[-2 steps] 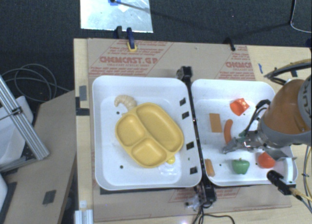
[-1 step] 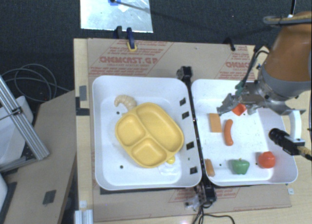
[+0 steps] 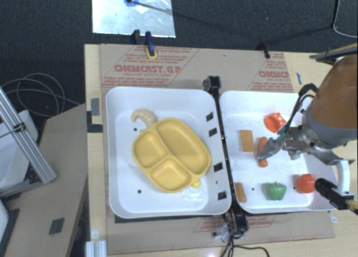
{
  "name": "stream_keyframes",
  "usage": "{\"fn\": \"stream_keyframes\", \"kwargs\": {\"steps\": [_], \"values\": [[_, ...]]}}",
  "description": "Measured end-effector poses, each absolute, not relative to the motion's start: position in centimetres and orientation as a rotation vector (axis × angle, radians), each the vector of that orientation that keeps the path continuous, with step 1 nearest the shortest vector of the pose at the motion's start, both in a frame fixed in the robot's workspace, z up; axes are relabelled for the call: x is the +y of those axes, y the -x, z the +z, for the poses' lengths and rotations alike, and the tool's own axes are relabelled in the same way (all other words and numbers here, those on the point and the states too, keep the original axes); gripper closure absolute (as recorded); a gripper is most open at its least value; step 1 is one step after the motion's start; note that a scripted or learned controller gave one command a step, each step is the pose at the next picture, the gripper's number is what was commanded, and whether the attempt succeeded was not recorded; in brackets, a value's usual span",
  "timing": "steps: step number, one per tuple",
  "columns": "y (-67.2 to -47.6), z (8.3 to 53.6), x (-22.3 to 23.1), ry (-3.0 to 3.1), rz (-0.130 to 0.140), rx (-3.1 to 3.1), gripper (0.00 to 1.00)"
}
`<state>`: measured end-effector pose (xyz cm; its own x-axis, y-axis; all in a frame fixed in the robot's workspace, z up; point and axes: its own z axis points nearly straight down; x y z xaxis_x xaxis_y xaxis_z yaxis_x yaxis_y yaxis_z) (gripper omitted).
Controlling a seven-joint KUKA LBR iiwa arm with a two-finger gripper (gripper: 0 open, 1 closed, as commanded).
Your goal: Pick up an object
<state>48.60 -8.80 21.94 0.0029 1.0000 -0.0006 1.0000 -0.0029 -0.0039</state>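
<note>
- The pincer (image 3: 267, 148) hangs low over the right bin (image 3: 254, 107), at the end of the grey arm (image 3: 330, 121) that reaches in from the right; whether it is parted or closed cannot be told from this slanted look down, and nothing can be seen gripped in it.
- Touching or just under the pincer's tip lie two small orange pieces (image 3: 262, 152), one above the other, the likeliest target for the pick by their position.
- Just to the pincer's left, a tan block (image 3: 246, 140) lies flat on the bin floor, apart from the orange pieces.
- Up and slightly right of the pincer sits an orange cup (image 3: 274, 121), tipped on its side close to the arm's cable.
- Below the pincer, toward the bin's near wall, rest a green pepper (image 3: 275, 190) and, farther right, a red-orange ball (image 3: 305, 183); a small tan stick (image 3: 240, 192) lies at the lower left, hard by the wall between the bins.
- The toys are scattered loosely, probably so each can be reached singly.
- Well to the pincer's left, the second bin (image 3: 120, 194) carries a yellow divided plate (image 3: 170, 154), with a pale curved piece (image 3: 144, 116) just beyond its upper edge.
- Both bins rest side by side on the bench (image 3: 184, 65), on a sheet of printed cardboard.
</note>
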Motion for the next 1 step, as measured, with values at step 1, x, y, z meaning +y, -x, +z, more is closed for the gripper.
{"fn": "stream_keyframes", "kwargs": {"steps": [1], "values": [[-48.82, 35.78, -6.9, 2.221, -0.017, -2.239, 0.0]]}}
